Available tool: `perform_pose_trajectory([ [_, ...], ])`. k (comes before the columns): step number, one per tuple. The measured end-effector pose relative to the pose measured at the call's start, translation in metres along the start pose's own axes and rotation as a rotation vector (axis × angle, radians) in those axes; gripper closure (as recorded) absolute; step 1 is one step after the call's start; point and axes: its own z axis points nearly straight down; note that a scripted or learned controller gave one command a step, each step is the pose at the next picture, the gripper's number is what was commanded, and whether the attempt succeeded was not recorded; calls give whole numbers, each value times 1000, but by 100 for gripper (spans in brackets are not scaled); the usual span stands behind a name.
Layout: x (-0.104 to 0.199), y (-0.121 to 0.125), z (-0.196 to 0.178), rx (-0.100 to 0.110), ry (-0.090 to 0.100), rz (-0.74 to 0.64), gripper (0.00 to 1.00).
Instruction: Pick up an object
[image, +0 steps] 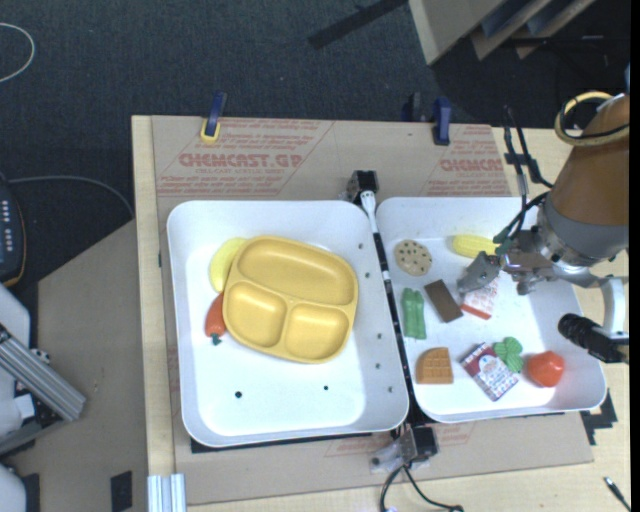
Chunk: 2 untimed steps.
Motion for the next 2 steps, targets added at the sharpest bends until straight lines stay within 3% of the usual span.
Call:
perform_pose_trajectory([
  [1,0,3,-8,-14,-2,-3,0],
  [2,-5,6,54,-8,-1,-2,0],
])
